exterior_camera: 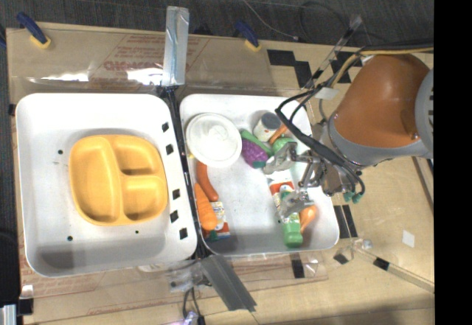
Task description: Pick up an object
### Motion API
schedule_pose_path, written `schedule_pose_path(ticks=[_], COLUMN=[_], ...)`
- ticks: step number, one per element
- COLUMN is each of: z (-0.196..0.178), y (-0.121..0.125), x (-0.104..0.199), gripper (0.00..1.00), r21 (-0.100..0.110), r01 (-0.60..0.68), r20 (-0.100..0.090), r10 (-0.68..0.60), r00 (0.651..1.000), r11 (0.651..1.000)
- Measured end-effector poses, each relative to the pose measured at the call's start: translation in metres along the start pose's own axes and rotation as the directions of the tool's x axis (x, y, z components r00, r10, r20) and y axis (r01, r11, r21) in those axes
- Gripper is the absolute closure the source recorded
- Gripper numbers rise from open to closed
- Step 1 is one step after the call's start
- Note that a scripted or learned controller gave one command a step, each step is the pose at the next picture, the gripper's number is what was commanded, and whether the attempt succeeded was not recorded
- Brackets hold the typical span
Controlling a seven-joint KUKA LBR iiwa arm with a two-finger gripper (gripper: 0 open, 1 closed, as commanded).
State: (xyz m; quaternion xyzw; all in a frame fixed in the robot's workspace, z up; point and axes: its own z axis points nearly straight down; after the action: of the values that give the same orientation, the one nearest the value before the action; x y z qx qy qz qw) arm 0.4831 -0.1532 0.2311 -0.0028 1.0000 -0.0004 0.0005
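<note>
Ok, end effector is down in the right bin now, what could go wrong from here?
1. The end effector sits amid tightly packed items, a green bottle and the purple toy; it may nudge them or close on two at once.
2. The loose black cables drape over the right bin and could snag.
3. The carrot against the left wall looks hard to grip.

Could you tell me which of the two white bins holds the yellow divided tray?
The left bin holds the yellow divided tray, alone; the right bin, under the gripper, holds mixed small items.
</note>
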Motion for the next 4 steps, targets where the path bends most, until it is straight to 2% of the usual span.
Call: schedule_pose_path(ticks=[1,2,3,4], z=[0.111,0.138,0.127,-0.009], y=[-0.045,-0.055,-0.053,0.021], x=[-0.009,-0.015,-0.018,-0.029], gripper=[0.0,0.0,1.0,1.0], r21=[-0.004,-0.001,0.001,0.006], r01=[0.245,0.249,0.257,0.357], r20=[-0.004,0.0,0.003,0.011], r10=[-0.245,-0.249,-0.257,-0.357], r00=[0.969,0.969,0.966,0.934], r11=[0.969,0.969,0.966,0.934])
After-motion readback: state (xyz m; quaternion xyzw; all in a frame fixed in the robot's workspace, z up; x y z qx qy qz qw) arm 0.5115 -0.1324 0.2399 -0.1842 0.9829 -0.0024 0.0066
